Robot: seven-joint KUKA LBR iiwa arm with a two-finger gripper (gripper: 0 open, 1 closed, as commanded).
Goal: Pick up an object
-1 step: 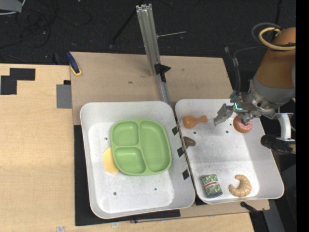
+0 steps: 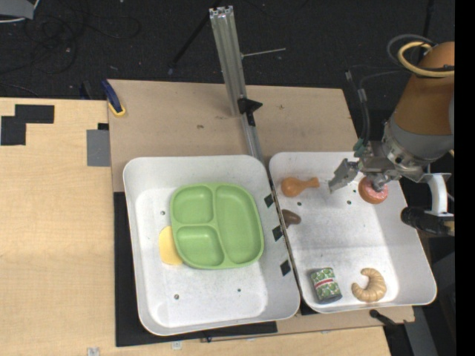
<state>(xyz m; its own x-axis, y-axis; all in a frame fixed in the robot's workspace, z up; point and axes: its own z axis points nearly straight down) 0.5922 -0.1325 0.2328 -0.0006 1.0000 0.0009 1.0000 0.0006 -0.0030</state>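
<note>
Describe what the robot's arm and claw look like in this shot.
The arm is a rounded, bulky body with an orange section over a grey wrist housing. A yellow-rimmed ring tops the orange part, and dark cables run beside the arm. The claw is grey metal with angular, blocky parts and slim fingers. A white bracket sticks out on the arm's near side.

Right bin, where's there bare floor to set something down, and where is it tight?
The middle of the right bin is bare, between the brown piece and the croissant. The far end is crowded: drumstick, donut and gripper. The can and croissant fill the near edge.
</note>
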